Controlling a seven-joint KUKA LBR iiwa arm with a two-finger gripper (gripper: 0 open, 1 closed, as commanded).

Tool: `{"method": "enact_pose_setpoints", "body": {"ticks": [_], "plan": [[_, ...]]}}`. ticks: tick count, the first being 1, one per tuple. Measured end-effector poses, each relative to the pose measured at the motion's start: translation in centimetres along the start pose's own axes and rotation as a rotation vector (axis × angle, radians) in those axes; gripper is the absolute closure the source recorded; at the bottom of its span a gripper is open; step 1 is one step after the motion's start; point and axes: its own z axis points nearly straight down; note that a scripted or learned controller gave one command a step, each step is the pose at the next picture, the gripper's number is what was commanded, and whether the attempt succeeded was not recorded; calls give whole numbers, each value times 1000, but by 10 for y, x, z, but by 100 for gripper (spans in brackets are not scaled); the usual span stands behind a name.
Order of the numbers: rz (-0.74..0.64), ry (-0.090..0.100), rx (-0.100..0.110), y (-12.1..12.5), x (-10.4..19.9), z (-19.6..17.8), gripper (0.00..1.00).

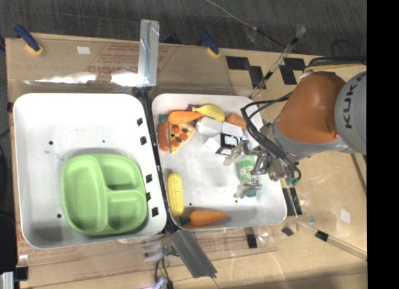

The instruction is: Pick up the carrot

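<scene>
The carrot (207,218) is orange and lies on its side along the front wall of the right bin (206,175), just right of a corn cob (176,193). My gripper (242,172) hangs over the right half of that bin, up and to the right of the carrot and apart from it. Its two metal fingers (235,155) are spread, so it is open. A small green piece (246,168) shows between them near the palm; I cannot tell what it is. The arm's orange band (310,110) lies over the bin's right rim.
At the right bin's back lie a pizza slice (176,133), a banana (211,112), a white box (215,127) and a small orange item (235,120). The left bin (37,126) holds a green divided plate (105,192). A cable (259,110) loops near the wrist.
</scene>
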Motion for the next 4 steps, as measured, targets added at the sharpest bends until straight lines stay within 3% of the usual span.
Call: {"method": "enact_pose_setpoints", "body": {"ticks": [1,2,3,4], "plan": [[-9,-6,3,1,-3,-13,100],[-241,-11,5,74,-15,-44,100],[-398,-9,5,93,-37,-44,100],[-514,-10,6,112,-123,-54,100]]}}
